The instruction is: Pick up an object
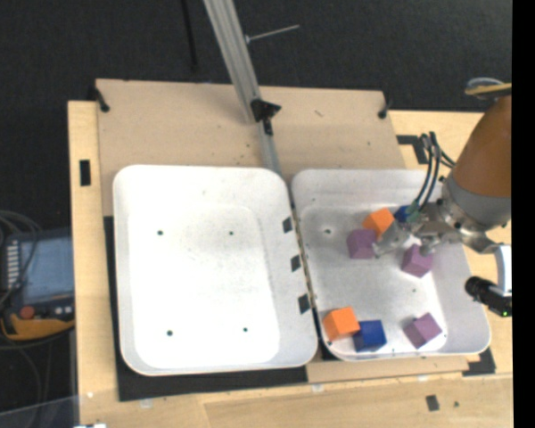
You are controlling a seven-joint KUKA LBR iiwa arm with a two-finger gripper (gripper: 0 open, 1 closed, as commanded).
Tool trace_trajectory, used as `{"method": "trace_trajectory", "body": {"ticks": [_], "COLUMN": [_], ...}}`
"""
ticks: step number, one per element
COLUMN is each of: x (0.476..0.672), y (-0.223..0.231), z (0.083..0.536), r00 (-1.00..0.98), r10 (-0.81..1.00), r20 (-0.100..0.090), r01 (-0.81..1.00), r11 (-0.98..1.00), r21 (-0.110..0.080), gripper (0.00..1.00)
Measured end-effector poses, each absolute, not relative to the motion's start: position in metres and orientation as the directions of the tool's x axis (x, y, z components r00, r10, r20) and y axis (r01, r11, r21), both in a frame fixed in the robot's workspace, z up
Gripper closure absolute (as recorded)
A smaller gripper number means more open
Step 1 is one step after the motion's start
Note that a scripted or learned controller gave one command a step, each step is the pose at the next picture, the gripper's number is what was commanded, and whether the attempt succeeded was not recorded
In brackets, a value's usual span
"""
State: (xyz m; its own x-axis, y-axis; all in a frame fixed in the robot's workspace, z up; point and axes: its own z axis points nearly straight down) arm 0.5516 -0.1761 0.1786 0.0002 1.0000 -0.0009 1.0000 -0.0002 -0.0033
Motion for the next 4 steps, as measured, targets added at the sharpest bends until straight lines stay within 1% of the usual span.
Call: {"method": "trace_trajectory", "body": {"ticks": [1,2,3,4], "x": [0.554,0.558,0.559,0.551], "y": [-0.182,-0.181,-0.183,-0.185], "z": [0.124,0.127,0.136,0.194], "r00": [0.0,0.002,0.008,0.0], "r10": [1.0,1.0,1.0,1.0], "r20": [-0.005,-0.007,-0.008,-0.003], "r01": [1.0,1.0,1.0,1.0], "r11": [0.0,-0.002,-0.008,0.0], "r21": [0.012,0.024,0.027,0.007], "gripper": [0.0,0.0,1.0,1.0]}}
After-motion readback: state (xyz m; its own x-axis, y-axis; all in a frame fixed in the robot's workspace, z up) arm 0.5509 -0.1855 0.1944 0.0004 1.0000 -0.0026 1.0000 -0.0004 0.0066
